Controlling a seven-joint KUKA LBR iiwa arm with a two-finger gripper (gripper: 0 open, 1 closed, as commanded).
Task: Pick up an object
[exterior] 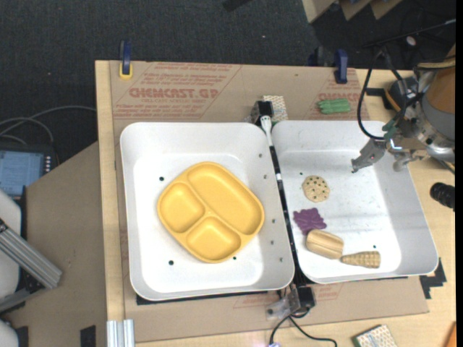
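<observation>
Gripper [377,156] of my arm hangs over the back right of the right bin [405,215], and between its two fingers, spread apart, I see nothing.

Below it in that bin I see a round cookie [315,188] near the left wall, then a purple piece [309,218], a tan bread roll [325,243] touching it, and an ice cream cone [361,259] lying on its side near the front. In the left bin [141,194] sits a yellow divided plate [210,211]. A green item [334,107] lies on the board behind the bins.
</observation>
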